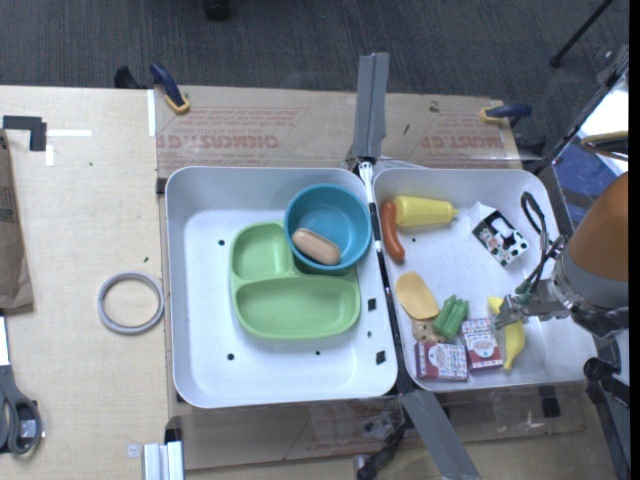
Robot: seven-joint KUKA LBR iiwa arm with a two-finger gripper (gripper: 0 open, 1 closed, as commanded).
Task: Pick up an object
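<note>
The arm is down by the little toy banana in the right bin.

The gripper (512, 306) sits right at the top end of the banana (513, 341), near the right wall of the right bin (560, 368). I cannot tell if its jaws are wide or closed; that spot is too blurry. The banana looks like light, hard, smooth plastic, so it may slip, and I would take it across its fat middle. Counting out from the banana: two small red boxes (457, 354) just beside it, one green veggie (450, 316), one tan chip-shaped piece (416, 295), one sausage (391, 233), one yellow corn (424, 211), one cow-print carton (500, 236). Well apart, in the left bin (200, 368), there is one green plate (290, 303), one blue bowl (330, 218) and one hot dog bun (317, 245).
</note>
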